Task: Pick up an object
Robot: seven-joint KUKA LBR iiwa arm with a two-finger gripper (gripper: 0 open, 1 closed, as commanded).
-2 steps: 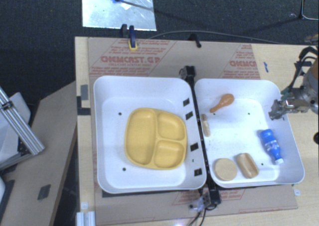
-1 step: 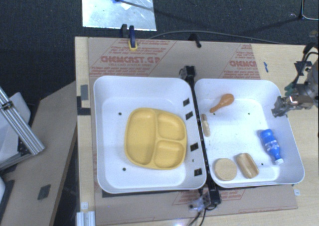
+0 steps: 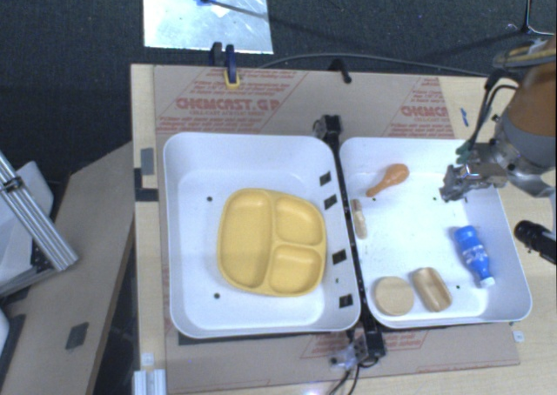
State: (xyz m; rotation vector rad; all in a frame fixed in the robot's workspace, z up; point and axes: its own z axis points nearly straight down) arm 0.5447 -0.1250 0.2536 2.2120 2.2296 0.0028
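The right bin (image 3: 409, 232) holds a tan drumstick-shaped toy (image 3: 388, 179) at its back, a small beige stick (image 3: 358, 218) by the divider, a blue bottle (image 3: 473, 254) on the right, and a round tan disc (image 3: 393, 295) beside a tan bread-like piece (image 3: 430, 288) at the front. My gripper (image 3: 457, 183) hangs over the bin's back right part, to the right of the drumstick and above the bottle. I see nothing between its dark fingers.
In the left bin (image 3: 196, 210) lies a yellow divided tray (image 3: 271, 241). Black clips run along the divider (image 3: 335, 210) between the bins. A cardboard sheet (image 3: 261, 102) underlies both bins, and a clamp (image 3: 228, 63) sits at its back edge.
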